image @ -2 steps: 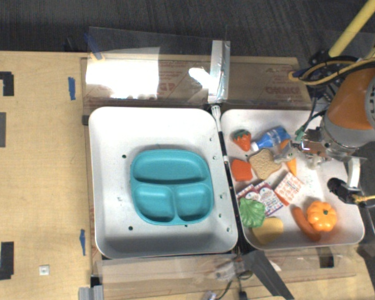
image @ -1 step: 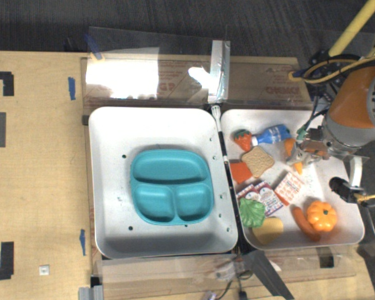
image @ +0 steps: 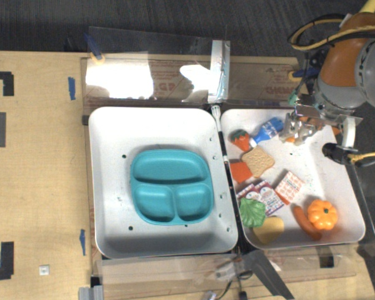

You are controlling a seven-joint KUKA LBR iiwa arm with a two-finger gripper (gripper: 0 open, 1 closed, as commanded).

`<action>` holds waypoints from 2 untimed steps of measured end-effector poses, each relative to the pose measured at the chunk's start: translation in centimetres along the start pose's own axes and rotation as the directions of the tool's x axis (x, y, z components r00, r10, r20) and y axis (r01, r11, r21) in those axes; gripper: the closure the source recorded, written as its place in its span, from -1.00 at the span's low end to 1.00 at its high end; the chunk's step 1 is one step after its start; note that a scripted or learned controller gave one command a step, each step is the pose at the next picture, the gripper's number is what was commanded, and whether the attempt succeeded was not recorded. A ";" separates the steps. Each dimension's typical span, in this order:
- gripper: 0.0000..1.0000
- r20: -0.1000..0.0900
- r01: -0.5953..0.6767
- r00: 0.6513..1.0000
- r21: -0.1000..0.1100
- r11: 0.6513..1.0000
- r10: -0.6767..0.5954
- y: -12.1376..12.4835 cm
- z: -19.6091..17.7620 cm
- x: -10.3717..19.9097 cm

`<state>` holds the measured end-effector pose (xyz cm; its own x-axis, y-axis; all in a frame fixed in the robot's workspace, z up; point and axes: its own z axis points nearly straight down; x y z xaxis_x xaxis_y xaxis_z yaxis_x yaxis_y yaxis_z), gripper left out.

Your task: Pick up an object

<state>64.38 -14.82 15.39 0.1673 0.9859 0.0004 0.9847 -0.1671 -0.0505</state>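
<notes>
hovering near the far edge of the right bin, the gripper, its opening impossible to tell, must next be lowered onto the blue bottle just beside it.

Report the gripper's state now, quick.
Gripper: over the right bin, near its far edge; whether it is open or closed cannot be told, and nothing is seen held.

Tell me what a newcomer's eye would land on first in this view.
The teal divided tray sits alone in the middle of the left bin. The right bin holds a jumble of toy food, with an orange pumpkin near its front right corner. The end effector hangs over that bin's back.
</notes>
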 end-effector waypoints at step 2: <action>1.00 -0.008 -0.374 0.927 -0.024 0.927 0.374 1.6 -3.3 0.4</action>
<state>66.15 -14.74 18.65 0.5238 0.8518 -0.0104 0.8515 -0.5239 -0.0229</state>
